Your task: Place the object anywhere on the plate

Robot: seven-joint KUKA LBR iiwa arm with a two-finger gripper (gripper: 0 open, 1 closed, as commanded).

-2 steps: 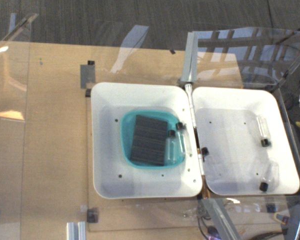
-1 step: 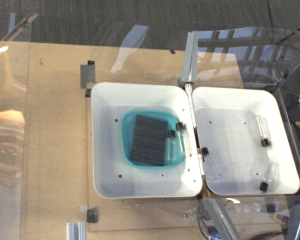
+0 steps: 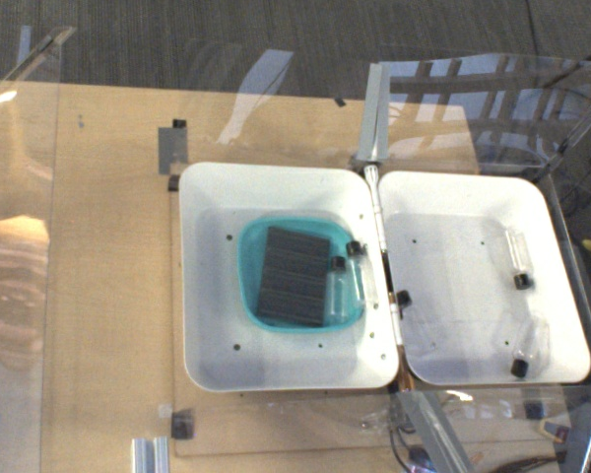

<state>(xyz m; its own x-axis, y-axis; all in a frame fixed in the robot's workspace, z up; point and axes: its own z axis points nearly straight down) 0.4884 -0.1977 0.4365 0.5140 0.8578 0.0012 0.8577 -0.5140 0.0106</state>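
A teal plate (image 3: 250, 282) with rounded corners lies in the left bin (image 3: 209, 351), right of its middle. On the plate rests a dark grey ribbed rectangular block (image 3: 294, 275), lying flat and slightly tilted, covering most of the plate's centre. A clear tube with a black cap (image 3: 348, 272) lies along the plate's right edge, next to the block.
The right bin (image 3: 453, 353) holds two clear tubes with black caps, one at the right (image 3: 517, 260) and one at the lower right (image 3: 528, 351). A small black piece (image 3: 401, 300) sits at the divider between the bins. Metal framing stands at the back right.
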